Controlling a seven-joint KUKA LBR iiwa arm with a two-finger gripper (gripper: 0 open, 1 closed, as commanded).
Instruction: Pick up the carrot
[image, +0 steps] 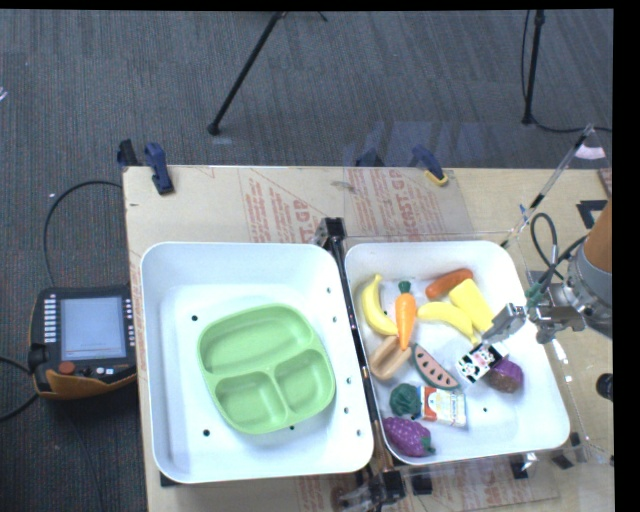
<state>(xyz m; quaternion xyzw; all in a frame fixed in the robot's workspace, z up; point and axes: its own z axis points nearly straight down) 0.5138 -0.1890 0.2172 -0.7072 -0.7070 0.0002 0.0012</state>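
From above, the carrot (404, 314) lay in the right bin (545, 420), between a banana (373, 306) and a yellow wedge (447, 317). The gripper (508, 322) hovered at that bin's right side, just above a black-and-white carton (480, 362); whether its jaws were parted I could not tell. A green tray (266, 368) sat in the left bin (165, 400).

- Two white bins (160, 300): smooth moulded plastic with a soft sheen.
- Green divided plate (265, 368): matt plastic, evenly coloured.
- Carrot (404, 315), banana (374, 305) and purple grapes (408, 435): toy plastic with smooth, faintly glossy skins.
- Bench top (250, 205): pale brown board, matt, printed with red lettering.
- Floor (100, 90): dark grey carpet of rough, woven texture.
- Gripper (508, 322): grey metal parts of dull finish.
- Handheld pendant (85, 338): dark plastic casing around a glossy screen.
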